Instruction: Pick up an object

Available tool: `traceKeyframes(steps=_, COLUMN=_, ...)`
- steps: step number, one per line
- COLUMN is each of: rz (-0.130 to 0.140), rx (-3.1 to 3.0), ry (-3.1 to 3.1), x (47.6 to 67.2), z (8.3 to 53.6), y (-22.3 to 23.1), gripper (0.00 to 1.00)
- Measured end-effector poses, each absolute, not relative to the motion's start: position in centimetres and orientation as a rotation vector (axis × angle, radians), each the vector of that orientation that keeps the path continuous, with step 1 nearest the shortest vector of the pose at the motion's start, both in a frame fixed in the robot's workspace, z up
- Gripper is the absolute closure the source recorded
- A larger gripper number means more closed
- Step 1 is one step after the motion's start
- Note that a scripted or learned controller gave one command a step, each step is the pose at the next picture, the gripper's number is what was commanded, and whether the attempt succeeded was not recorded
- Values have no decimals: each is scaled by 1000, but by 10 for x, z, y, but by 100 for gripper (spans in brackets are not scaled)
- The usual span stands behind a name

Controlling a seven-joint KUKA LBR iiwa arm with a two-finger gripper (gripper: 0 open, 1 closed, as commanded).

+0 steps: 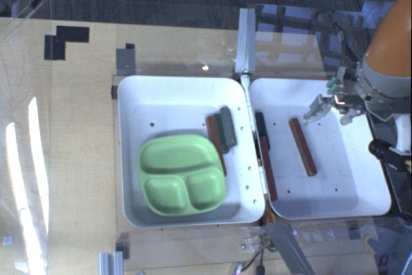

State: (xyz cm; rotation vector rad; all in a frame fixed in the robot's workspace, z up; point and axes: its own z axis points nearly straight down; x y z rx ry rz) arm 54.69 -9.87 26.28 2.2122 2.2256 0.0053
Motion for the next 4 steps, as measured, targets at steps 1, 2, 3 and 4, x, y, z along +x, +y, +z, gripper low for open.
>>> traceKeyframes(steps=1, rz=6, rx=2066, ry=2360, x=627, z=97, y=-130, gripper=0)
traceKeyframes(steps=2, rz=11, rx=1982, ry=2423, x=594, z=90, y=-119, gripper=0)
traceKeyframes(steps=3, rz=20, rx=1975, ry=2420, x=598, z=103, y=-118, gripper=100)
traceKeyframes(steps=4, rz=10, rx=1987, ry=2423, x=652, z=187, y=-53, gripper=100)
